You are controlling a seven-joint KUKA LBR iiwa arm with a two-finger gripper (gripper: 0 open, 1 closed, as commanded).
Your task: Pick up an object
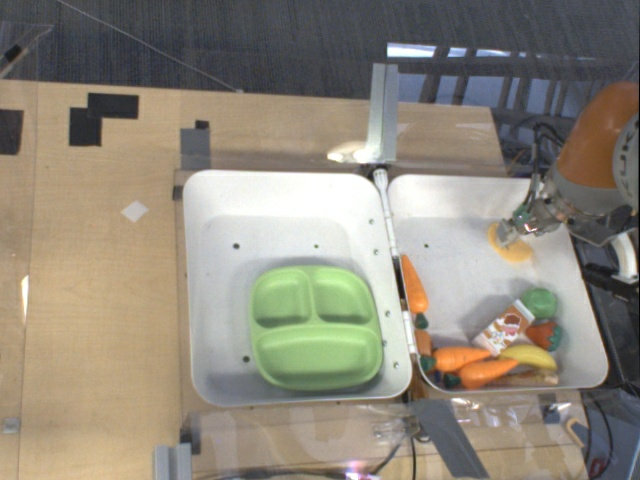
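1. Pale wooden surface (90, 268) carries two shallow white bins; the left bin (215, 218) holds one glossy green three-compartment plate (315, 326).
2. Right bin (450, 218): the jaws (522, 226), spread unclear, touch one yellow rounded piece (514, 249); three carrots (462, 357), one banana (530, 355), one carton (503, 330) cluster near the front.

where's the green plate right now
The green plate lies in the left bin, toward its front, just left of the divider from the bin holding the toy carrots.

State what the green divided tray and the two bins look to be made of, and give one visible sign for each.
Green tray: probably moulded plastic, matte, with rounded compartment walls and one even colour. Left bin and right bin: likely white plastic, smooth, faintly glossy; painted metal is possible.
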